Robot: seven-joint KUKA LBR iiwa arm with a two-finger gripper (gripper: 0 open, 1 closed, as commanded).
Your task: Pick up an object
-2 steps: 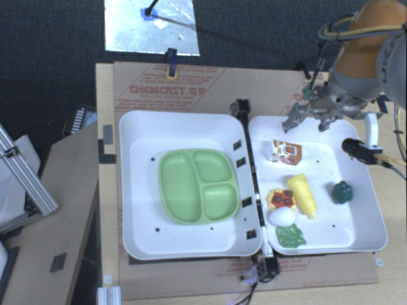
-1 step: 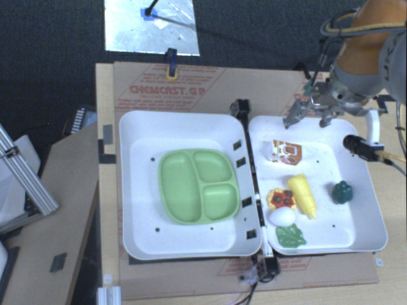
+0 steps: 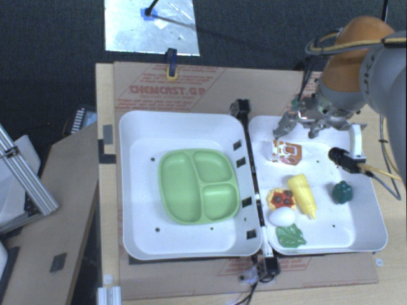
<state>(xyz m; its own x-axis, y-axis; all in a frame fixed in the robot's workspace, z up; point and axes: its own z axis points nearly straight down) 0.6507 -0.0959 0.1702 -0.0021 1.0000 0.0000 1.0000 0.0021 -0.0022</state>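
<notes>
Nearest the camera, at the front of the right bin (image 3: 372, 234), a green leafy piece (image 3: 290, 235) lay just below a white egg (image 3: 283, 217). Behind the egg sat a small red-and-yellow item (image 3: 281, 199), touching a yellow corn cob (image 3: 303, 194) that ran back at a slant. A dark green pepper (image 3: 341, 192) sat apart, toward the right wall. Farther back lay a white and orange packet (image 3: 287, 152). Above the bin's far end hung the hand (image 3: 299, 128), fingers spread wide and gripping nothing. Across the divider, the left bin (image 3: 137, 170) held a green divided plate (image 3: 197, 186). Both bins rested on the desk (image 3: 191, 88).
</notes>
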